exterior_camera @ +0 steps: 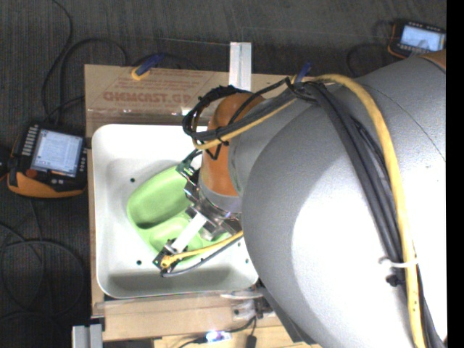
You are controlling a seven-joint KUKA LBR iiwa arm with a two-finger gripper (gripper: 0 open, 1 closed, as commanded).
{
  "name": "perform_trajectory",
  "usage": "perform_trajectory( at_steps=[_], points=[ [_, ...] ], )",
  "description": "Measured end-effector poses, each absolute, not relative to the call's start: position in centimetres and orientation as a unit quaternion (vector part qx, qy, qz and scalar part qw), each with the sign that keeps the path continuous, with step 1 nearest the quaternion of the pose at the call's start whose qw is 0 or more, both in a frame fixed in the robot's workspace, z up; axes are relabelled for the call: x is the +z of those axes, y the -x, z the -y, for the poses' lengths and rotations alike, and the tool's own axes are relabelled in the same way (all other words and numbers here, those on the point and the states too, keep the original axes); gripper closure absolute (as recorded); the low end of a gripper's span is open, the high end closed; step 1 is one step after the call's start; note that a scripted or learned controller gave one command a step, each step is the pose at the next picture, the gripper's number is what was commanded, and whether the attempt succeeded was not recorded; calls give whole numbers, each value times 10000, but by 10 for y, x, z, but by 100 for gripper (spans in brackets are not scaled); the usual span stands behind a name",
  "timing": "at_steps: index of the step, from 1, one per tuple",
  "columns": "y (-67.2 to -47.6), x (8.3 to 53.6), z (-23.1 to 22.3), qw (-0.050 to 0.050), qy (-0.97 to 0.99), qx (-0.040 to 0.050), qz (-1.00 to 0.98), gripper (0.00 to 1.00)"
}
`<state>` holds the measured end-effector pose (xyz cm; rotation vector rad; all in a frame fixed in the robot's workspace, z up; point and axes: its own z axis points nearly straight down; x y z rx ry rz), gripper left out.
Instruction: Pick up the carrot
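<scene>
gripper (197,203): low inside the left white bin (109,194), right over a green thing; can't tell whether it's open or closed from here, and nothing can be seen gripped
wrist: orange band (217,167) just above the gripper, with black cables (206,107) looped around it
green thing (154,201): lime-coloured, smooth and rounded, lying mid-bin; its right side is tucked under the gripper
carrot: can't tell where it is; the arm covers the right part of this bin
bin: shallow, with the bare white floor visible left of and below the green thing
arm (341,216): big grey body coming in from the right; a yellow cable (384,143) and dark cables run along it
cardboard (138,96): flat sheet under the bin with faded red print; a blue clip (147,65) sits on its top edge
pendant (51,158): orange-edged handheld with its screen lit, on the dark floor just left of the bin
second pendant (417,38): on the floor at top right, well away from the bin
</scene>
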<state>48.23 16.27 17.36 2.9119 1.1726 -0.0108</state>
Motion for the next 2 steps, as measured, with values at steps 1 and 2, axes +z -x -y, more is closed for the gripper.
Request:
perform_trajectory(
  at_steps=[1,2],
  points=[
    [-482,165,-200,11,-8893,-42,-4574,100],
    [-482,161,-231,13,-8564,-38,-5163,100]
  ],
)
